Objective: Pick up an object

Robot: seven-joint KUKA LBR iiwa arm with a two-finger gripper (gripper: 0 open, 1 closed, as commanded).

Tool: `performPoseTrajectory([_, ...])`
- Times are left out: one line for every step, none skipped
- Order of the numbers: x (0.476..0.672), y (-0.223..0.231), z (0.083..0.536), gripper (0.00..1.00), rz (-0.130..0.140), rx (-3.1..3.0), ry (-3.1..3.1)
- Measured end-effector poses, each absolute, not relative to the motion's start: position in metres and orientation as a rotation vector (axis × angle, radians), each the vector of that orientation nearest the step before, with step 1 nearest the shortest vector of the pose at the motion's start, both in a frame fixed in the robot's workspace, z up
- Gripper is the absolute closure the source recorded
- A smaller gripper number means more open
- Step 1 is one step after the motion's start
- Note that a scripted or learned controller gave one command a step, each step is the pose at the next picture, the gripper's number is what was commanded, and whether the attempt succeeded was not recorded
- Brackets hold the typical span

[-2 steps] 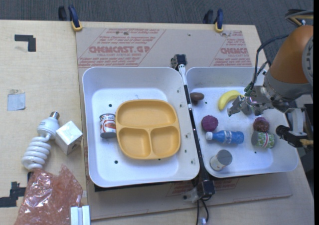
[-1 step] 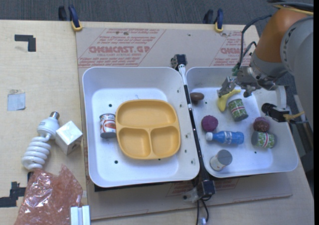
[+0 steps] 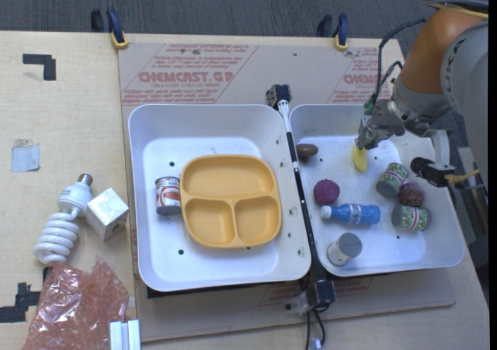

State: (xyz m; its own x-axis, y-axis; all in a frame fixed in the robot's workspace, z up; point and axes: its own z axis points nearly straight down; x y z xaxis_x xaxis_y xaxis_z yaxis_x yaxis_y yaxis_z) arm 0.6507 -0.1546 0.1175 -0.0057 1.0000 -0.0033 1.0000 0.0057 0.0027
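The arm reached in over the right bin (image 3: 454, 251), its jaws (image 3: 366, 141) poised directly above a small yellow object (image 3: 360, 158) near the bin's back; whether the jaws were wide or closed could not be told. The same bin held a brown object (image 3: 307, 151), a purple ball (image 3: 327, 191), a blue bottle (image 3: 353, 214) and two cans (image 3: 393, 179). The left bin (image 3: 147, 263) held a yellow tray (image 3: 231, 200) with a can (image 3: 167, 195) beside it.
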Motion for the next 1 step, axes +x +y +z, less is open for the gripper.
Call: performPoseTrajectory([0.6507, -0.1546, 0.1175, 0.0, -0.001, 2.212, 2.225])
